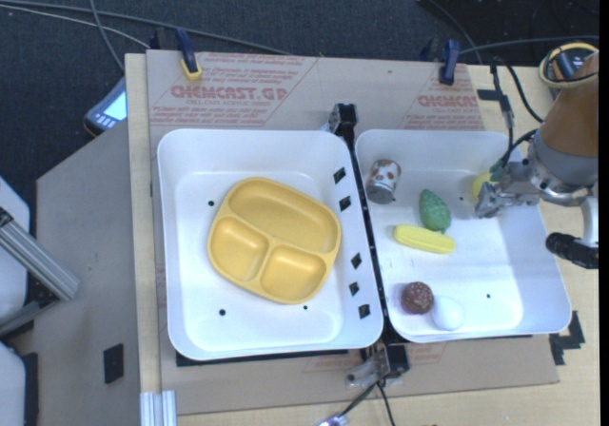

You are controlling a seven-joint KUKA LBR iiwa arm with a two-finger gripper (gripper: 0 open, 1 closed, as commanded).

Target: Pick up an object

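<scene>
The right bin (504, 253) holds several small objects. A green lumpy one (436, 210) sits in the middle, with a yellow corn-like piece (424, 240) just in front of it. At the bin's back left lies a small silver and brown can (383, 181). A brown ball (417, 297) and a white ball (446, 314) rest near the front edge. My gripper (491, 198) hangs low over the right bin's back right part, to the right of the green object. Something yellow (480, 183) peeks out beside it.
The left bin (190, 224) carries a yellow divided tray (274, 239). Black clips run along the wall between the two bins (354, 224). Clamps (188, 61) hold the cardboard base at the back. Cables trail across the dark floor beyond.
</scene>
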